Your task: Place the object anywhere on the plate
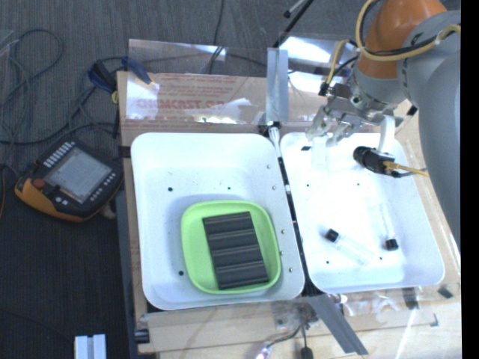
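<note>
Gripper point(331, 132) hangs low over the far corner of the right bin point(352, 200), up and to view-right of the green plate point(193, 234), well apart from it. Can't tell whether it's released or clenched; nothing visible in its grasp. Arm point(441, 88) w/ orange band comes in from further view-right of the plate, at the top of the view. Same bin holds two small clear tubes w/ black caps. One tube point(346, 245) lies at a slant, level w/ the plate and view-right of it past the bin wall. The other tube point(385, 221) lies further view-right, approx upright in the view, cap at its near end. The two are apart, not touching, and both are well short of the gripper. The plate itself sits in the near half of the left bin point(161, 178), toward the wall shared w/ the right bin. A dark ribbed block point(235, 250) lies flat on the plate, inside the rim, filling most of the middle w/ green showing all round. A handheld pendant w/ screen point(73, 178) lies on the floor, view-left of the plate and beyond the left bin. A clear plastic sheet point(194, 96) lies behind the bins, far side from the plate.
</note>
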Tool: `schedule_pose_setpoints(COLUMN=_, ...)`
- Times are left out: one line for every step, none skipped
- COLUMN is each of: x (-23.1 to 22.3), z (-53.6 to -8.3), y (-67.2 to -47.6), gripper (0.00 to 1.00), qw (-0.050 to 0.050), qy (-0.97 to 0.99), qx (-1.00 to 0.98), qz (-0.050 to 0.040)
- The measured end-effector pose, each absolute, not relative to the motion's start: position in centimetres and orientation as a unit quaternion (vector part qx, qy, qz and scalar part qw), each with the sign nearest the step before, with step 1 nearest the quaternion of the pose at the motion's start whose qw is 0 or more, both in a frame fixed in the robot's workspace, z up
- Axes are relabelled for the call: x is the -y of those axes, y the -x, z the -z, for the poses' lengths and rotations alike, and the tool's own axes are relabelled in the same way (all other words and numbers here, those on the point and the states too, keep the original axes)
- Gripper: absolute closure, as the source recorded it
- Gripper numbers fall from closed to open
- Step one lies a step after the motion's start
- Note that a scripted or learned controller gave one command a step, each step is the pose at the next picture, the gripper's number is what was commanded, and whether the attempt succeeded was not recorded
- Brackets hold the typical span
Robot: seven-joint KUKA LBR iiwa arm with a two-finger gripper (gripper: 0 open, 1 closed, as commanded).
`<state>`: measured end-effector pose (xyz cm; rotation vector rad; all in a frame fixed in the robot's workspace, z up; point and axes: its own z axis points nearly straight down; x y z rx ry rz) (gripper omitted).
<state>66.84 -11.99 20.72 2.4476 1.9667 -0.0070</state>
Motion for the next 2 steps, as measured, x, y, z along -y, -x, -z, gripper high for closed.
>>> schedule_pose_setpoints(x=12.0, z=-20.7, y=-66.8, gripper=0.00, qw=0.001, qy=-0.780, qx=-0.626, qz=0.0021)
schedule_pose_setpoints(x=5.7, z=-24.3, y=-64.7, gripper=0.00, qw=0.000, qy=-0.788, qx=-0.616, qz=0.0007)
